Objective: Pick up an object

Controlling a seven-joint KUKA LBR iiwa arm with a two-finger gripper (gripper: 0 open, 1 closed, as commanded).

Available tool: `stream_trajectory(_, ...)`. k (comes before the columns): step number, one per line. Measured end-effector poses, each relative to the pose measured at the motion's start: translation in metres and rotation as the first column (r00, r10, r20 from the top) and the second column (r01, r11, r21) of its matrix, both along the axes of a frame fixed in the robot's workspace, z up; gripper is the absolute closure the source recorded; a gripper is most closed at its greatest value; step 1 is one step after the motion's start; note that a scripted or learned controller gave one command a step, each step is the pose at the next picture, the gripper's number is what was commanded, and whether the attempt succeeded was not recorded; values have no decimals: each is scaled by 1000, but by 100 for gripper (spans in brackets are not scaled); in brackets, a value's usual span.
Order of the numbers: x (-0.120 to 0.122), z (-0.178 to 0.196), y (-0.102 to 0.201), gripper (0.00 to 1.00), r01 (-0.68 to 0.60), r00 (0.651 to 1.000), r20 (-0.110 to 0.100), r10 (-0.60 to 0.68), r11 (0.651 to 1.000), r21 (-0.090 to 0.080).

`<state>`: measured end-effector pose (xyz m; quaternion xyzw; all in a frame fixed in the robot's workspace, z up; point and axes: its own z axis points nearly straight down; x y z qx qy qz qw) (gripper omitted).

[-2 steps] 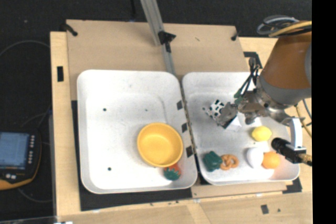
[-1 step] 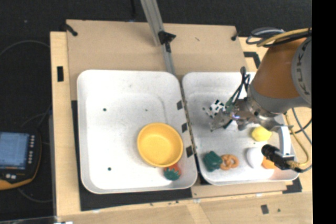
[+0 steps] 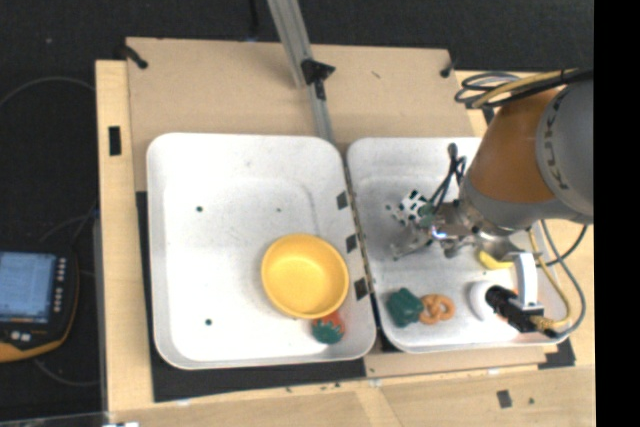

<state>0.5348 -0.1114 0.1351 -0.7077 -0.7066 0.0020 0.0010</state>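
Note:
My gripper (image 3: 418, 233) hangs low over the middle of the right bin (image 3: 375, 165), reaching in from the right under the orange-banded wrist. A small white object with black spots (image 3: 408, 207) lies just above and left of it, very close. A dark green block (image 3: 403, 306) and an orange pretzel-shaped ring (image 3: 436, 309) lie side by side near the bin's front wall, below the gripper. A yellow piece (image 3: 490, 261) peeks out beneath the wrist; most of it is hidden.
The left bin (image 3: 200, 185) holds a yellow bowl (image 3: 304, 275) at its front right, with a small red and green object (image 3: 328, 328) tucked beside the bowl in the corner. A slanted metal pole (image 3: 290, 20) crosses the back of the bench.

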Motion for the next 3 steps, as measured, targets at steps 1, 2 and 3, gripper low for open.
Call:
stream_trajectory(1, 2, 14, 0, 100, 5, 1000, 8, -5, 1000, 2)
stream_trajectory(2, -4, 64, -5, 100, 4, 1000, 11, -4, 1000, 0)
stream_trajectory(3, -4, 112, -15, 100, 2, 1000, 12, -2, 1000, -1)
